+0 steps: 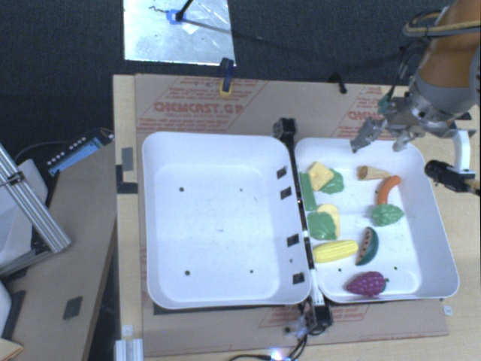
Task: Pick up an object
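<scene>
Objects: toy foods (388, 215) lying in the right bin (440, 224)
Gripper (382, 139): fingers spread apart, nothing between them, above the bin's far edge, touching nothing

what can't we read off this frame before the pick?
- Gripper: the camera view shows it small and blurred above the right bin's far rim; finger state unreadable.
- Arm: cut off by the right and top edges.
- Yellow pieces and green leaves by the divider: overlapping, outlines unclear.
- Tan cone-shaped item: too small to identify.
</scene>
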Controlling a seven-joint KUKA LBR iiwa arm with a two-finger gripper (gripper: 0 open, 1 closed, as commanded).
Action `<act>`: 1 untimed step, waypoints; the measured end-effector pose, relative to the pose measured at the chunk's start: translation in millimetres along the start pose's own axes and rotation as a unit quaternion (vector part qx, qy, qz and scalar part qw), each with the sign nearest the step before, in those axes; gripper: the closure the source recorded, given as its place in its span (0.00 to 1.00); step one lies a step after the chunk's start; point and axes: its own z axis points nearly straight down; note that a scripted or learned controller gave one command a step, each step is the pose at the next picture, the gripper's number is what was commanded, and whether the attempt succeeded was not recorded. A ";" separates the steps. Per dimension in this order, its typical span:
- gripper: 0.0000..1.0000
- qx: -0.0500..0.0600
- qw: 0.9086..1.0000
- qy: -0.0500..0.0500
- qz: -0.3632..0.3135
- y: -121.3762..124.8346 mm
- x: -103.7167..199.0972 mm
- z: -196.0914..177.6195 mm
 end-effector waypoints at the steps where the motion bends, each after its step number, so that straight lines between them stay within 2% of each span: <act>1: 1.00 -0.002 1.000 0.000 -0.001 0.9 0.2 -11.2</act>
